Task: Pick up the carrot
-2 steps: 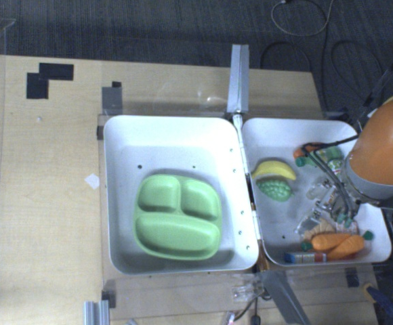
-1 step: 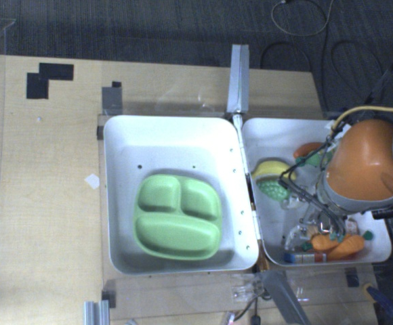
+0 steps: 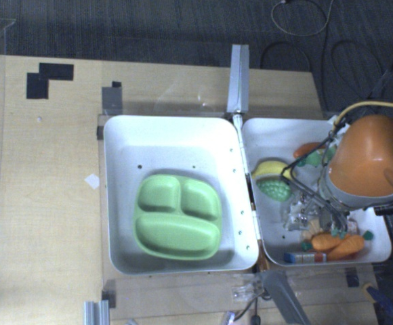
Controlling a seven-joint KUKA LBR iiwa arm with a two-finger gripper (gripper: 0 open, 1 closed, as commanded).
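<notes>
The pale wood table (image 3: 40,202) carries two white bins. The left bin (image 3: 122,147) holds a green divided tray (image 3: 179,217). Over the right bin (image 3: 278,135) hangs the pincer (image 3: 309,215), its state impossible to tell. The carrot (image 3: 337,244) lies just nearer, at the bin's near edge.

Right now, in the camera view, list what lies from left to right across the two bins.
Green tray → yellow fruit → green bumpy fruit → carrot, beneath the arm.
</notes>
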